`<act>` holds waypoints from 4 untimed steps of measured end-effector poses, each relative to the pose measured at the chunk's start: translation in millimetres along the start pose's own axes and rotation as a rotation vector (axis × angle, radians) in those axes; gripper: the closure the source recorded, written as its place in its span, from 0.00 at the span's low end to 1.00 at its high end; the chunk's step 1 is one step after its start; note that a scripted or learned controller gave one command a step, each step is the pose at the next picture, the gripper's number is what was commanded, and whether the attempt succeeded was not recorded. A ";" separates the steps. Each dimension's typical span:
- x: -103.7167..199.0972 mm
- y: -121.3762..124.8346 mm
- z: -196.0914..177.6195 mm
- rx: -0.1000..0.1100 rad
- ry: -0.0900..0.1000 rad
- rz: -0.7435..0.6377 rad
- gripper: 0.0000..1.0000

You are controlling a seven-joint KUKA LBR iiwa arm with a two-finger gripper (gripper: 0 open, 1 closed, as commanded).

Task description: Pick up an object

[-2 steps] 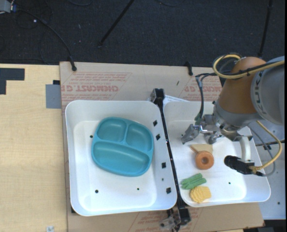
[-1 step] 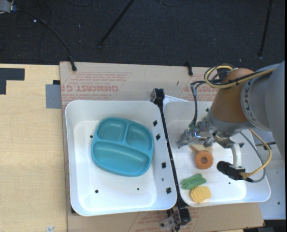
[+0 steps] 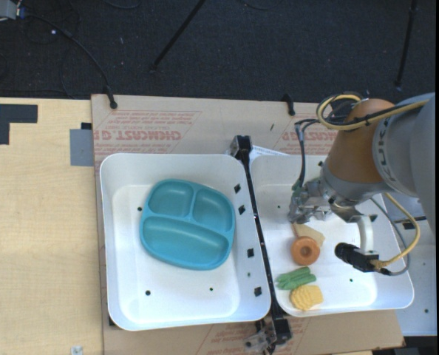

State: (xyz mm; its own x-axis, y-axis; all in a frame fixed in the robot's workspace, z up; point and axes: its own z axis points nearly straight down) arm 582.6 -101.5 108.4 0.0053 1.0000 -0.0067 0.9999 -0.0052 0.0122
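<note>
A: So, where do we stand? Our gripper (image 3: 306,214) hangs low in the right bin (image 3: 397,291), just above the pale block (image 3: 310,234) that touches the orange ring (image 3: 305,251).

B: We cannot tell how the claw is set; the wrist hides it, and nothing shows as held.

A: Then we should drop straight onto the block, squarely over its middle, so we don't nudge the ring.

B: Agreed. The green pod (image 3: 294,278) and yellow corn (image 3: 306,297) lie nearer the front edge, well clear. The teal plate (image 3: 187,223) sits in the left bin (image 3: 123,302).
</note>
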 end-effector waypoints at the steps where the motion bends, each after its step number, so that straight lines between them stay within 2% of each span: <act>1: 4.8 10.1 -52.8 0.010 0.007 -0.006 1.00; 2: -3.7 13.1 -97.9 0.010 0.006 -0.005 1.00; 3: -4.9 13.0 -105.6 0.014 0.007 -0.006 1.00; 4: 33.8 -3.1 -106.1 0.017 0.008 -0.008 1.00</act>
State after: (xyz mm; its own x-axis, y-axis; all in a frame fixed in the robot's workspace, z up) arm 578.4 -67.0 214.3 -0.0024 1.0000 0.0013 1.0000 0.0024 -0.0051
